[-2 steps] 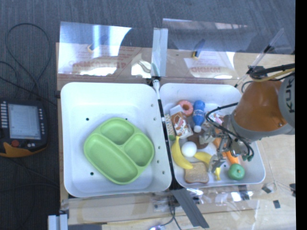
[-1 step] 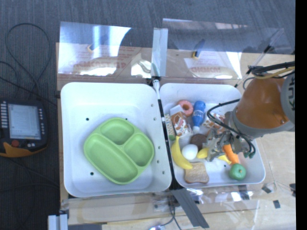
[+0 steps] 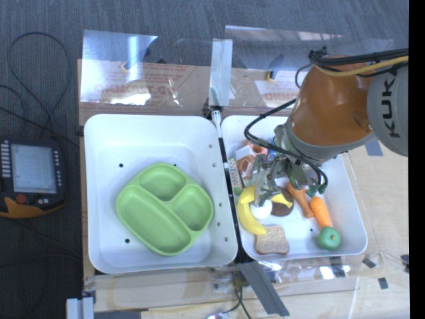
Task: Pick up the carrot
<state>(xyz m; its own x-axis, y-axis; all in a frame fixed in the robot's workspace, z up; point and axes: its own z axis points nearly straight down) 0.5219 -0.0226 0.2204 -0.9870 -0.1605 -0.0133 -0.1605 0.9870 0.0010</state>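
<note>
The carrot (image 3: 320, 211) is a short orange toy lying in the right bin (image 3: 352, 208), near its right wall, with a round green end (image 3: 328, 238) at its lower tip. A thinner orange piece (image 3: 302, 200) lies just to its left. My gripper (image 3: 275, 183) hangs low over the middle of the right bin, under the orange wrist band, and points down into the pile of toy food to the left of the carrot. The carrot lies apart from it, on the bin floor.
A yellow banana (image 3: 249, 214), a bread slice (image 3: 272, 241), a brown and white piece (image 3: 280, 207) and a small carton (image 3: 249, 159) crowd the right bin's left half. A green divided plate (image 3: 166, 208) lies in the left bin (image 3: 106, 145). A teach pendant (image 3: 30, 175) sits far left.
</note>
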